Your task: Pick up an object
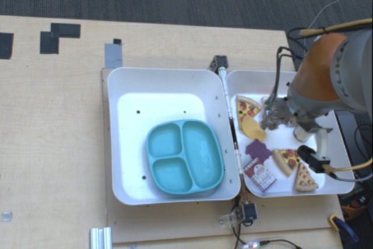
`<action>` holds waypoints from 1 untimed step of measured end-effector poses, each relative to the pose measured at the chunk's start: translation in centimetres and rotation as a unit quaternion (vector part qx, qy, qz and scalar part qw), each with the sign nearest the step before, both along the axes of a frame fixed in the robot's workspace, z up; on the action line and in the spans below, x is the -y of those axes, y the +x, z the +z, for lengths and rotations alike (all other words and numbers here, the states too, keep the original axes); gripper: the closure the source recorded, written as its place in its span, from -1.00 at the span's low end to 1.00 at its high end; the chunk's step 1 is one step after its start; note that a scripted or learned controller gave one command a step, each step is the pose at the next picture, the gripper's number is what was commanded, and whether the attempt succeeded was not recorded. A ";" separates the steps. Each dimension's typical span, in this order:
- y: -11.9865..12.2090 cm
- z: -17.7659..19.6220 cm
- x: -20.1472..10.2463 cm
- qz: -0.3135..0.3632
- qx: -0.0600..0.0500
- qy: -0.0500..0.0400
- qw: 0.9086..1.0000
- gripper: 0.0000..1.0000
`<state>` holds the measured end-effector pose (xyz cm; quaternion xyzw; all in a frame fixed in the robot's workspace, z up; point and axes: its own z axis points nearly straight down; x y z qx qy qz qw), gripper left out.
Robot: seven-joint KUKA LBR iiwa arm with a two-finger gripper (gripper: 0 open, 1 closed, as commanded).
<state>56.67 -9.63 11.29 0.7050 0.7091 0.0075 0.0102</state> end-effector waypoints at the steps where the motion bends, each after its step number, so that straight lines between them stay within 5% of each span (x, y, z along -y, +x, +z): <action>1: 0.0 0.0 0.0 0.000 0.000 0.000 1.000 -1.00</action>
